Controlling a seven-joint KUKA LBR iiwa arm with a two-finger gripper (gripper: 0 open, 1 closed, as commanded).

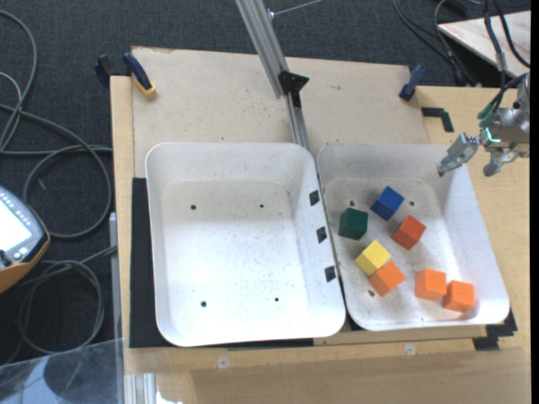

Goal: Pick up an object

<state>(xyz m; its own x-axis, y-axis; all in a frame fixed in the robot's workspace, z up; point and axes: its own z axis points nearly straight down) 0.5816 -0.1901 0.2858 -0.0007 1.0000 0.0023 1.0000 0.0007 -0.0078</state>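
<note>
The right bin (480,225) holds several small cubes: a blue one (388,202), a dark green one (354,223), a red-orange one (409,231), a yellow one (372,257), and three orange ones (386,278) (430,284) (459,295). My gripper (472,160) hangs at the right edge of the view, above the bin's far right rim. Its two fingers (456,155) are spread apart and nothing sits between them. It is well above and to the right of the blue cube.
The left bin (227,242) lies beside the right one, with a metal rail (269,40) running down to the gap between them. Blue clamps (139,71) (412,82) grip the far edge of the bench board. Cables lie on the dark floor at left.
</note>
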